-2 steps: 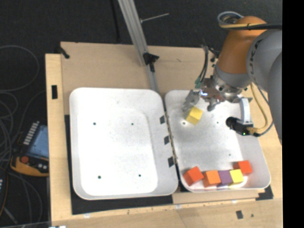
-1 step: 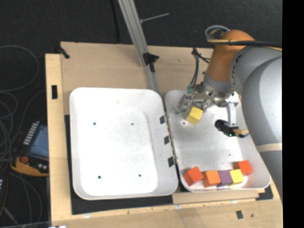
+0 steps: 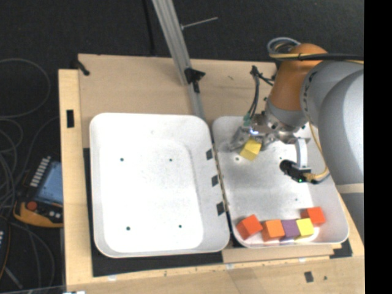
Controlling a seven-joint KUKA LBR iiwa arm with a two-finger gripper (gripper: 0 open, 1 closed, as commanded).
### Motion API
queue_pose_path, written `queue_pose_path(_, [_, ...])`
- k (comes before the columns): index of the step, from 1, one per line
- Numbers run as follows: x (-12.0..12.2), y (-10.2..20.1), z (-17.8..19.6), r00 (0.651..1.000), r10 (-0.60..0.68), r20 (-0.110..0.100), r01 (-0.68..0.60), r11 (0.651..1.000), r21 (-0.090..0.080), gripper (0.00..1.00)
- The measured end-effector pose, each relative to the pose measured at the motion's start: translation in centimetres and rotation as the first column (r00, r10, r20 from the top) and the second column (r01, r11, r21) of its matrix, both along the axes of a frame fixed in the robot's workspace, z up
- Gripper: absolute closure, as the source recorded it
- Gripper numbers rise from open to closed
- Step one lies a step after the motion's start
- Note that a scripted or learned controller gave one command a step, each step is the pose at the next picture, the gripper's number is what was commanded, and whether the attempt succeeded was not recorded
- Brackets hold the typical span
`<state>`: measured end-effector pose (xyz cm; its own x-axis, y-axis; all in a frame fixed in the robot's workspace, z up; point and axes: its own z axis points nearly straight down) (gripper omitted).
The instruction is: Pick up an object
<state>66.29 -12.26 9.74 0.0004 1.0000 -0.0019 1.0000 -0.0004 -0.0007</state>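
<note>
Here the jaws (image 3: 248,141) appear to pinch a yellow block (image 3: 250,150), which hangs just below them over the right bin's (image 3: 269,188) far end.

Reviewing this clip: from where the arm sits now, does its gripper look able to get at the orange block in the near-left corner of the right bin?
Probably yes. The orange block lies uncovered at the left end of a row of blocks in the right white bin, with bare floor on its far side. The gripper is over the same bin, a yellow block at its tip.
</note>
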Motion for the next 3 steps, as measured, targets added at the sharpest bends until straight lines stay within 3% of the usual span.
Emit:
queue_pose_path(1, [0.1, -0.1, 1.1, 1.000, -0.003, 0.004, 0.003, 1.000, -0.001, 1.00])
queue_pose_path(2, [-6.6, -3.6, 10.0, 1.000, -0.004, 0.005, 0.004, 1.000, -0.002, 1.00])
queue_pose_path(3, [-5.1, -3.7, 12.5, 1.000, 0.002, 0.005, -0.002, 1.000, 0.000, 1.00])
